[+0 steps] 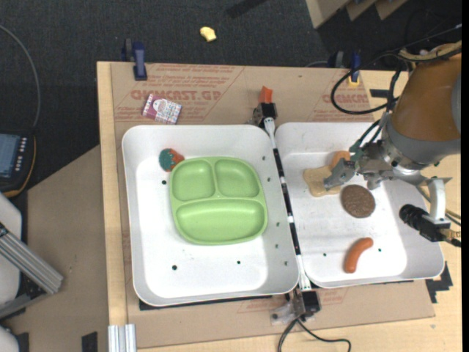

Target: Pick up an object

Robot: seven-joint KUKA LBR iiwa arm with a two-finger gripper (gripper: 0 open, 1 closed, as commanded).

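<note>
Down at six o'clock in the right bin (pixel 410 270) lies a toy sausage (pixel 358 254), but the gripper (pixel 343 172), jaws unclear, could nudge the tan piece (pixel 317 180) away.

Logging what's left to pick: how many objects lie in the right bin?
3: a tan piece by the gripper, a brown disc mid-bin, a sausage near front. The arm may hide more.
</note>
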